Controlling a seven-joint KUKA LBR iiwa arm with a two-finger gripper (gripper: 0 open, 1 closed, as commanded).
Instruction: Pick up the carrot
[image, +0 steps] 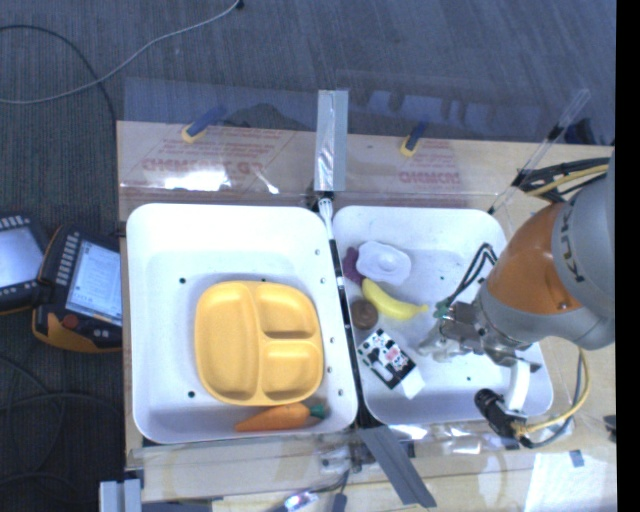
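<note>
1. Orange and tapered, the carrot with its small green stem end lies in the left white plastic bin, along that bin's near wall, with the green end pointing right.
2. You see it just beside the near edge of the yellow three-compartment plastic plate, which sits in the middle of the left bin; whether the two touch cannot be told.
3. Look to the right white bin for the two-finger gripper, which hangs over the middle of it, well apart from the carrot and separated from it by the wall between the bins.
4. You cannot tell how the jaws stand; the slanted view from above hides the fingertips, and nothing shows between them.
5. Behind the gripper you see the grey arm with its orange band reaching in from the right.
6. Just left of the gripper lies a yellow banana, with a white rounded object on its far side and a small purple item at the bin's left wall.
7. Nearer to you, a black-and-white patterned box rests on the right bin's floor, with a small brown round piece beside it.
</note>
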